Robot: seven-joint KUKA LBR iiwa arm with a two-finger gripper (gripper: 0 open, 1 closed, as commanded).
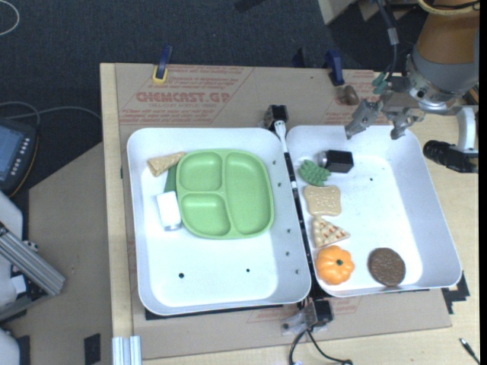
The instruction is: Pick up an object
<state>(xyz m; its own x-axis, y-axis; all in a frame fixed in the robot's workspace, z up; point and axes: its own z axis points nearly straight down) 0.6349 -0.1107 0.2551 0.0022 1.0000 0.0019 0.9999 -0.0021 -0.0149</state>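
The task names no single object; the candidates lie in the two white bins. Nearest the gripper [378,122] is a small black block [336,160], lying in the upper left part of the right bin [426,196]. Just left of it is a green leaf-shaped piece [313,172], touching or nearly touching the block. Below these, along the bin's left wall, sit a tan slice of toast [323,199], then a pizza wedge [329,232], then an orange pumpkin [335,265] at the lower left corner. A round brown cookie [386,266] lies right of the pumpkin, near the bin's lower rim.

The gripper hangs at the upper right of the frame, above the right bin's upper rim. Its two fingers [358,124] are spread apart, one toward the left and one toward the right, with nothing between them. It touches none of the objects; the black block is below and to its left, apart from it. The grey arm with its orange band [449,29] rises toward the top right corner.

The left bin [205,280] holds a green divided plate [225,193] with three compartments, in the bin's upper middle. A tan wedge [164,163] lies at the plate's upper left, touching its edge, and a small white cylinder [169,210] lies just beside the plate's left side.
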